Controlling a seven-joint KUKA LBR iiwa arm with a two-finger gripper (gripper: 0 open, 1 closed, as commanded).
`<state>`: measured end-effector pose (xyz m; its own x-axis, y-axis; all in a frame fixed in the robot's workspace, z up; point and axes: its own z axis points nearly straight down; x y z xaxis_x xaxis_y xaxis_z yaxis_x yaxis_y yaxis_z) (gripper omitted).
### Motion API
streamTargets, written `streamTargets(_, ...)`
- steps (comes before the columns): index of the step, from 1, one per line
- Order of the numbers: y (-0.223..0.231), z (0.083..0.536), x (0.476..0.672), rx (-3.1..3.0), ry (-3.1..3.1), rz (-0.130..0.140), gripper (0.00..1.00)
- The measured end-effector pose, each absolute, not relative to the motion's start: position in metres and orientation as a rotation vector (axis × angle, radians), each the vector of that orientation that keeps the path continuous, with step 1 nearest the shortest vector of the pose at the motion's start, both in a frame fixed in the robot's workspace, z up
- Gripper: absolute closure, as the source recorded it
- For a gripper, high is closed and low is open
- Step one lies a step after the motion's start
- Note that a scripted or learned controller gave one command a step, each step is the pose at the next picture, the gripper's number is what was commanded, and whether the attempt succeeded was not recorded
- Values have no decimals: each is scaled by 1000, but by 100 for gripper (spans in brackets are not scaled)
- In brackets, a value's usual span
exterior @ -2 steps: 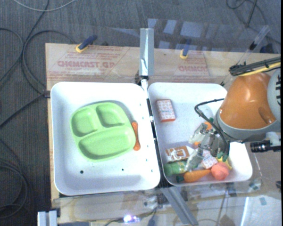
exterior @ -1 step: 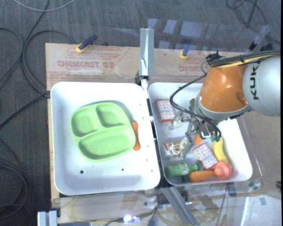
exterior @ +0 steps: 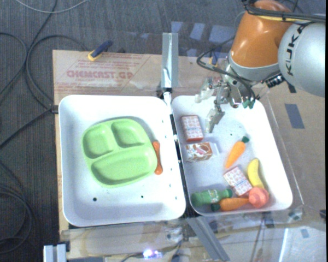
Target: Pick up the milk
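The milk, a small white carton with red print [exterior: 199, 151], lies on its side in the left half of the right bin [exterior: 279, 146]. My gripper [exterior: 209, 108] hangs over the back of that bin, behind the milk and apart from it. It is open, with nothing between its fingers. A red-checked carton [exterior: 192, 127] sits between the gripper and the milk, just left of the lower fingertip.
The right bin also holds a carrot [exterior: 235, 152], a banana [exterior: 254, 172], a second checked carton [exterior: 238, 180], a green bottle [exterior: 210, 196], another carrot [exterior: 234, 203] and a pink fruit [exterior: 258, 197]. In the left bin [exterior: 71, 201] are a green divided plate [exterior: 119, 150] and a small carrot [exterior: 157, 157].
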<state>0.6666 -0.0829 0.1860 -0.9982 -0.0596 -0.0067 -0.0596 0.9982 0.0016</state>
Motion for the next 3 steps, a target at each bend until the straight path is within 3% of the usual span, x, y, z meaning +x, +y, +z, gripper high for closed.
streamTargets(1, -100, 98, 598, -541, 3068, -7, 0)
streamTargets(2, -99, 112, 602, -533, 3055, -7, 100)
streamTargets(3, -55, 191, 671, -518, 3084, -18, 100)
